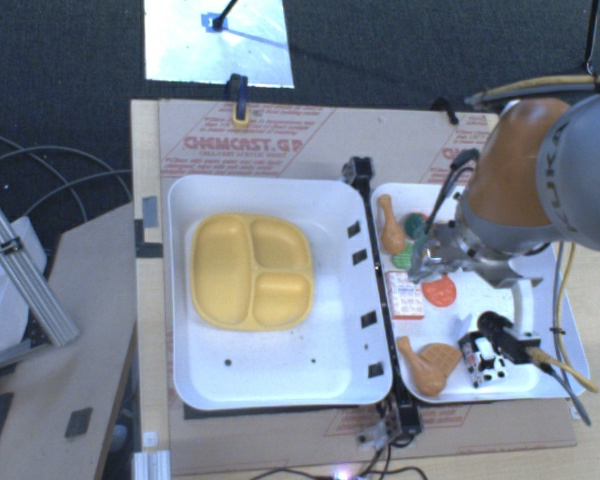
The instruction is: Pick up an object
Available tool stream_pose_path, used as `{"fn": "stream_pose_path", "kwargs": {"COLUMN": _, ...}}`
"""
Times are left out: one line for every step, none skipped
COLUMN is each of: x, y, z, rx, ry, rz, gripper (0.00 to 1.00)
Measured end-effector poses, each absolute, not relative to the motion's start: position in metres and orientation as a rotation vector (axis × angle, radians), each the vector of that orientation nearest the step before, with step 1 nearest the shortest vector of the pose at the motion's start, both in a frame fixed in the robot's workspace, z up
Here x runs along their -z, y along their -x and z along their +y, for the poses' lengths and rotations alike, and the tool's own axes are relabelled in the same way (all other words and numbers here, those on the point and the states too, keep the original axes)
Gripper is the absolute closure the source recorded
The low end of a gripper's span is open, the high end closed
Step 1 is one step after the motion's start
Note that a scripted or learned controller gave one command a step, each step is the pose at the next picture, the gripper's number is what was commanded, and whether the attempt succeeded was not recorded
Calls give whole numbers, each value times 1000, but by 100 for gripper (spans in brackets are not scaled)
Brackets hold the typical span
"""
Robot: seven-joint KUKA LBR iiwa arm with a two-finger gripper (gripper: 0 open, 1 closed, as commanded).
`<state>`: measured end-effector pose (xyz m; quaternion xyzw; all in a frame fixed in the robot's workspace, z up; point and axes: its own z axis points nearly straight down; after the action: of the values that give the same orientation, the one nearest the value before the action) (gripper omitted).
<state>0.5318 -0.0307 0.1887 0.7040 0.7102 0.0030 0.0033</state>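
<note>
While the arm hangs low over the right bin (565, 313), this looks like the approach step of the pick: the gripper (425, 258) sits down among the toys at the bin's left side. Whether it is parted or closed, I cannot tell from this angle, and nothing shows as lifted. Right beside it lie a green piece (416, 226), a toy drumstick (390, 224) and a red round piece (440, 292), any of them a likely target. A small printed card (406, 296) lies just below. Next, I'd say, it must settle squarely over 1 item and close without nudging the neighbours. Nearer the front rest a second drumstick (432, 365) and a black-and-white toy (490, 363). Over in the left bin (280, 383) sits a yellow divided tray (252, 271), well apart.
</note>
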Motion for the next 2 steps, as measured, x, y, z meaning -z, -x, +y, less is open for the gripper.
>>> {"fn": "stream_pose_path", "kwargs": {"x": -184, "y": -501, "z": 46, "rx": -3, "ry": -2211, "rz": 2235, "gripper": 100}}
{"fn": "stream_pose_path", "kwargs": {"x": -252, "y": -536, "z": -15, "rx": -5, "ry": -2218, "rz": 2216, "gripper": 100}}
